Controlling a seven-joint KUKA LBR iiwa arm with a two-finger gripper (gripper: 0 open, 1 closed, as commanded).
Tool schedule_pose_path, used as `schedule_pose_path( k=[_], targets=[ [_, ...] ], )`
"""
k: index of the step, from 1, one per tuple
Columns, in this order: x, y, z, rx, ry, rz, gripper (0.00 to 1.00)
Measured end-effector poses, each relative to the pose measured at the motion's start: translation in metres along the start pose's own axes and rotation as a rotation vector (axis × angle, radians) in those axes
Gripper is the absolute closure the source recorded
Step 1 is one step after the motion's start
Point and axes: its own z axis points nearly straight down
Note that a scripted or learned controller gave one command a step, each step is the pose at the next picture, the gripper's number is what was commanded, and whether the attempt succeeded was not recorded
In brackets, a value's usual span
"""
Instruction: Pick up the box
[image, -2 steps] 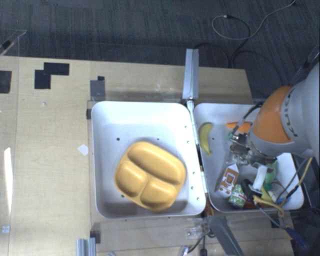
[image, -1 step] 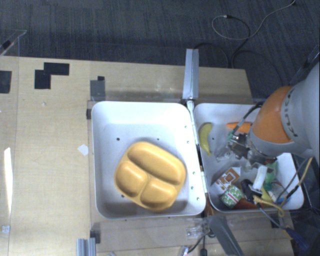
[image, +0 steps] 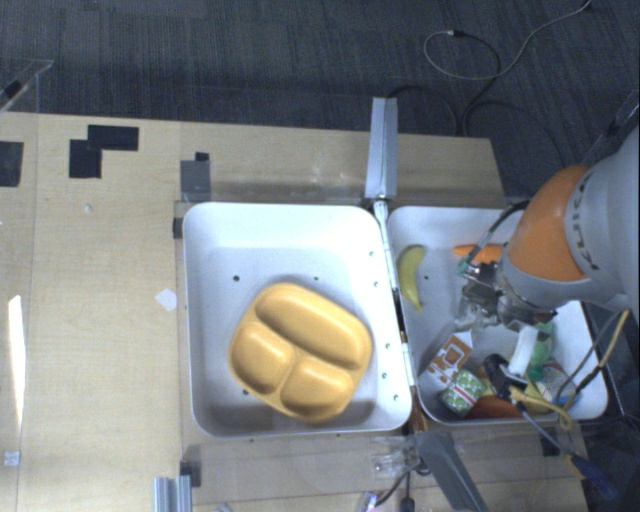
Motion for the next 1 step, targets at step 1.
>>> schedule_pose_path(
  k=[1],
  targets=[
    [-0.0105,-0.0354,0.019,-0.007,-0.006,-0.289,1.0]
  ],
)
